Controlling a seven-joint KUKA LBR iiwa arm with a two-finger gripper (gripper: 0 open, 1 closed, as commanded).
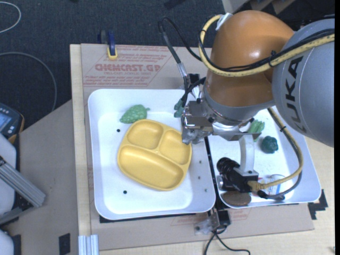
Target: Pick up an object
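The grey arm's two-finger gripper [189, 137] hangs over the left white bin [101, 142]; whether it is apart or together cannot be told. The yellow divided plastic tray [151, 155] looks light, stiff and slippery, best gripped at its rim. The small green leafy toy [134, 113] lies beside it.

Bright, even light is falling from above, and the left white bin [101, 158] is looking almost washed out, with little detail on its floor. The orange band [247, 41] of the arm is showing a soft highlight on its top. The yellow divided tray [154, 154] is casting only a faint, thin shadow. The dark floor [42, 31] is staying dim. The focus is fairly sharp, with slight softness and grain.
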